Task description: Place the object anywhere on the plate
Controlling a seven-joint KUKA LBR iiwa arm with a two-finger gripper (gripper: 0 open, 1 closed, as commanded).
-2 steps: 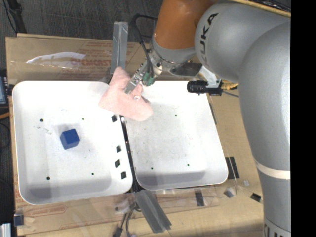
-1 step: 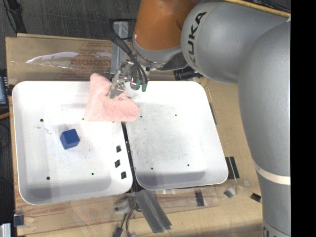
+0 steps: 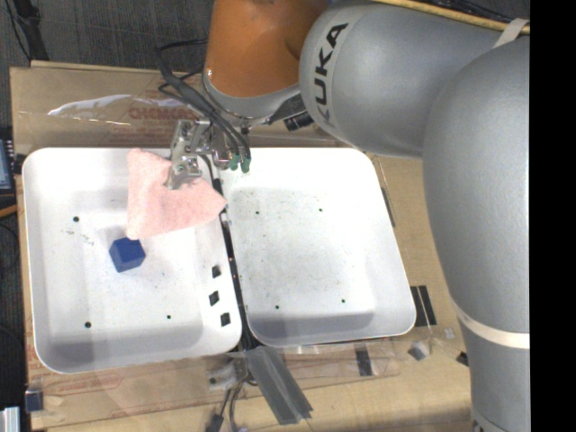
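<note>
So the big grey arm (image 3: 432, 79) with its orange band comes in from the right and its gripper (image 3: 186, 162) sits over the back right corner of the left bin (image 3: 54, 331), right at the top edge of a pink cloth (image 3: 166, 207) that lies rumpled inside that bin (the cloth looks bunched up around the metal fingers, but I can't tell if they're actually pinching it). A small blue block (image 3: 127, 254) sits on the bin floor just beside the cloth's lower left corner. The right bin (image 3: 396, 313) touches the left one along the middle seam, both resting on a brown cardboard-covered bench (image 3: 81, 93).
</note>
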